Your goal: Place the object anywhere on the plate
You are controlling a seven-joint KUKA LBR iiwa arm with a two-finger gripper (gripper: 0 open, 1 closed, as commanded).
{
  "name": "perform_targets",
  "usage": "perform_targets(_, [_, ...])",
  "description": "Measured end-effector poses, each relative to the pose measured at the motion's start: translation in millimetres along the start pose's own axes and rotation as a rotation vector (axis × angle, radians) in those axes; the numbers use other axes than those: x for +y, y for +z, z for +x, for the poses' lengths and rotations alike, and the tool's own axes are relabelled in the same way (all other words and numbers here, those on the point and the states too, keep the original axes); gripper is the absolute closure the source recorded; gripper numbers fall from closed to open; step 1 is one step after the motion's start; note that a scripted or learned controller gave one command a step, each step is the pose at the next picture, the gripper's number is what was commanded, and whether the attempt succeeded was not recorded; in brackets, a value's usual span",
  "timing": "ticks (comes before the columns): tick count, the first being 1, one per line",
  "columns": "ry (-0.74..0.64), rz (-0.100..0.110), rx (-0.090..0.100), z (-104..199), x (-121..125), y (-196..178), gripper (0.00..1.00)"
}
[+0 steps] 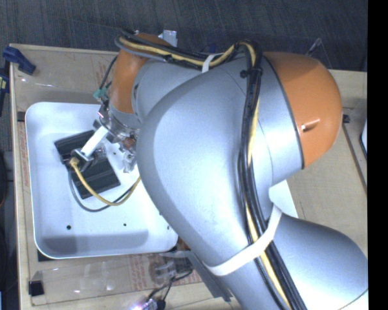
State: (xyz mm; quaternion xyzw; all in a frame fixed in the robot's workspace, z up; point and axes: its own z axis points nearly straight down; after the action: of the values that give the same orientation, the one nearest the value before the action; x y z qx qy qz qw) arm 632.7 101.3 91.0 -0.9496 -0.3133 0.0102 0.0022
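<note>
My gripper (121,148) hangs low over the white bin (42,173) at the left of the frame, above the bin's upper-right part. Whether it is open or closed I cannot tell, because my own wrist covers it from this angle. I cannot tell either where the object lies or where the plate is: my arm covers the middle and right of the frame.

Just above the wrist sits my orange band (128,70), at upper centre-left, with yellow and black cables (181,55) running over it. From there my grey arm (207,173) sweeps down to the lower right corner, and a large orange cap (307,108) rounds off its joint at upper right.

The bin's lower left floor is plain white, marked by two small dark dots (69,227). The bin rests on a pale wooden bench (58,63) with a blue clamp (16,58) at its upper left corner. Dark carpet (181,5) fills the top of the frame.
</note>
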Motion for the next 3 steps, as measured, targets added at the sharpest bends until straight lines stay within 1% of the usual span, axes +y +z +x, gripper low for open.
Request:
perform_targets(1, [0.000, 0.000, 0.000, 0, 0, 0, 0.00])
perform_targets(2, [-0.539, -0.006, 0.001, 5, 10, -1, 0.00])
perform_targets(3, [-0.431, -0.012, 0.010, 14, -50, -1, 0.00])
